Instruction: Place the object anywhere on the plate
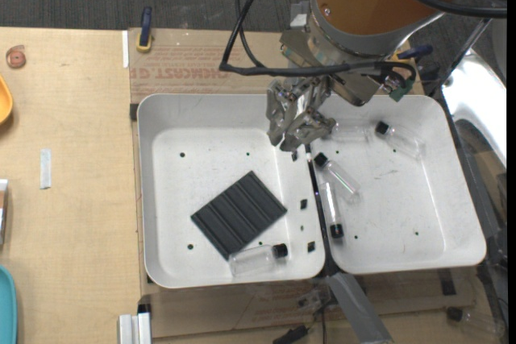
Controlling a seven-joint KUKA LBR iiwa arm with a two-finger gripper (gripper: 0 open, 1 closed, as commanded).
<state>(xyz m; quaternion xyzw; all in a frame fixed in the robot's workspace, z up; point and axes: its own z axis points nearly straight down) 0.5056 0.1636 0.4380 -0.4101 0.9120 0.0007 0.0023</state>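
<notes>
Camera view, hand (pixel 297 131) above bins' divide, ribbed plate (pixel 239 213) left.

Hand (pixel 297 133) low; wrist vertical

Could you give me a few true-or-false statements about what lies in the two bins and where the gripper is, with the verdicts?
1. The dark ribbed plate lies in the left bin. True.
2. A clear vial with a black cap lies on top of the plate. False: it lies beside the plate's lower corner, on the bin floor.
3. The gripper hangs over the divide between the bins, near their far edge. True.
4. The right bin holds only one vial. False: at least three clear vials lie there.
5. The plate lies square to the bin walls. False: it is turned at a slant.
</notes>
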